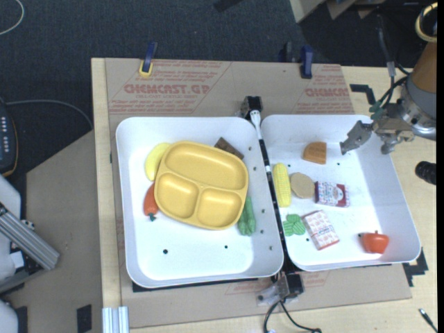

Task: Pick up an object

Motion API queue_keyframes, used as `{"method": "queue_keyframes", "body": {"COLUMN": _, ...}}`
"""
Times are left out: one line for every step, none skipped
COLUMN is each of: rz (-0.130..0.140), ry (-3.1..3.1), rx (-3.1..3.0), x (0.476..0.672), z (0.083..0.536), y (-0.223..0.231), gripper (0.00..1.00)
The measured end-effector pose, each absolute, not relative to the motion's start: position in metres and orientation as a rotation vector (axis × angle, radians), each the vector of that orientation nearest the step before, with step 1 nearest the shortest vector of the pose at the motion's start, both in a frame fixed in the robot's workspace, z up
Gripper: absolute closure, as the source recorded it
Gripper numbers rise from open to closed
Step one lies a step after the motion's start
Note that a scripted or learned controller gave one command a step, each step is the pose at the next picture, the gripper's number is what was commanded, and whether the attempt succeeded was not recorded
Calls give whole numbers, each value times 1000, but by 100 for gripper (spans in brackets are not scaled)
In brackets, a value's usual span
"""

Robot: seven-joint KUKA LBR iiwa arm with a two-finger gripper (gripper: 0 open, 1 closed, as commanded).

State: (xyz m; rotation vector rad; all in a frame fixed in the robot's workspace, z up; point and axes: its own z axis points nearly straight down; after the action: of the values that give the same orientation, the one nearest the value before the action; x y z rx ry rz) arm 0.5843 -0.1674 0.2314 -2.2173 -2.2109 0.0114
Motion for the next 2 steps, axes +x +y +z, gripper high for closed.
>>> {"method": "queue_keyframes", "body": {"rz": 0, "ry": -2222, "rx": -2222, "x": 587, "z": 239, "y": -167, "gripper": 0}}
{"method": "queue_keyframes", "body": {"rz": 4, "ry": -2218, "rx": -2219, "x": 581, "z": 194, "y": -171, "gripper": 0}}
